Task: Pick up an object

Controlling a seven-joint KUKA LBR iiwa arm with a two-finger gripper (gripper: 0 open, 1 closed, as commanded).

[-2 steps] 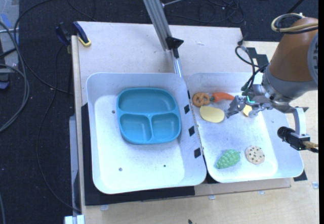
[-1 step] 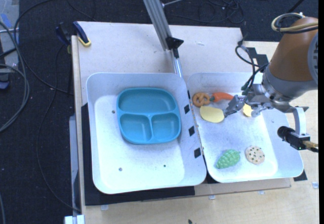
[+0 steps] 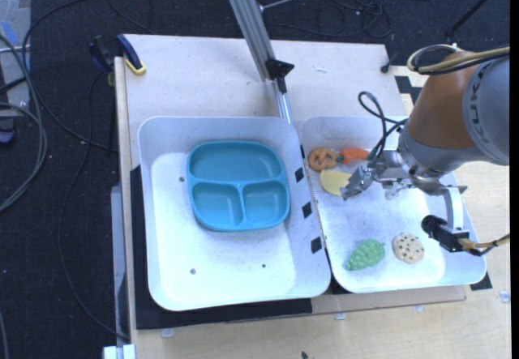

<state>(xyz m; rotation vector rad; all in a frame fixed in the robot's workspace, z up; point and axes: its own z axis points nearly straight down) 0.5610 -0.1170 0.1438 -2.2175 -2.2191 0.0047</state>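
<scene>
In the right bin (image 3: 422, 283) lie a brown pretzel (image 3: 321, 158), an orange carrot piece (image 3: 353, 155), a pale yellow slice (image 3: 333, 181), a green bunch of grapes (image 3: 366, 254) and a chocolate-chip cookie (image 3: 408, 248). My gripper (image 3: 354, 184) hangs low over the bin's upper half, right beside the yellow slice and just below the carrot. The grey and orange arm (image 3: 454, 118) comes in from the right above it. Nothing shows between the fingers.
The left bin (image 3: 162, 268) holds a blue three-compartment tray (image 3: 239, 185). A slanted metal pole (image 3: 251, 17) crosses the bench behind the bins. A black cable loops above the wrist. Black clips sit along the divide between the bins.
</scene>
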